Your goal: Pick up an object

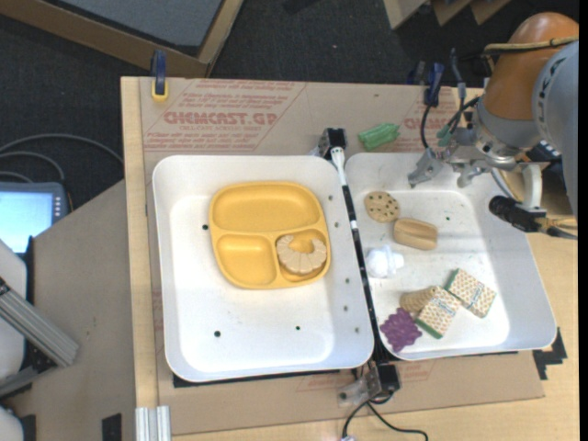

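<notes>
Gripper (446,165) above far edge of right bin (514,246), fingers spread, nothing between. Below in same bin: cookie (380,207), bread roll (415,234), white piece (381,264), two patterned packets (457,301), purple grapes (401,329). Left bin (184,274) with yellow divided plate (266,232). Board behind reads "CHEMCAST GP".

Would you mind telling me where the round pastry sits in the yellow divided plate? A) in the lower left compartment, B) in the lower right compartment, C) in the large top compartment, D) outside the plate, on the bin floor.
B: the round pastry lies in the lower right compartment of the yellow divided plate, which sits in the left bin; its other two compartments hold nothing.
</notes>
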`<state>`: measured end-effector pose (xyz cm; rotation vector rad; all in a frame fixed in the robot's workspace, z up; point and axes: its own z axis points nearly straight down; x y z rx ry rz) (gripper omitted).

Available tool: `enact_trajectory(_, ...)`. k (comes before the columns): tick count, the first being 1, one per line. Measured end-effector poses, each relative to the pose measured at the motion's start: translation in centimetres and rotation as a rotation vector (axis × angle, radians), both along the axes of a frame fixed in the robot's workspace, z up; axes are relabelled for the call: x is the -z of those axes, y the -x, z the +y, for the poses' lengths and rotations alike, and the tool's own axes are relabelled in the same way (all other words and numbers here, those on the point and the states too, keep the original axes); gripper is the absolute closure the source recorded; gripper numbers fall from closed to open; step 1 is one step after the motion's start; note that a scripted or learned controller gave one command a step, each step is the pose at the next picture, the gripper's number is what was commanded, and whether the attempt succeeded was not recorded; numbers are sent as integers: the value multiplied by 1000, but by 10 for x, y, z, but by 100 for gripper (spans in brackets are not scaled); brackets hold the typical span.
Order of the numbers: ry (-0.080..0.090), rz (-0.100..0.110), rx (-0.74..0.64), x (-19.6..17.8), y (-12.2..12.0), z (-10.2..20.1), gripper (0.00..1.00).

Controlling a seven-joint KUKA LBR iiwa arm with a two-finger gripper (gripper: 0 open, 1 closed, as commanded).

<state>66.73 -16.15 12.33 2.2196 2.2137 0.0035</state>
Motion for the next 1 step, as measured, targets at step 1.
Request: enact_trajectory(1,-4,16,2,41,82,-21,0)
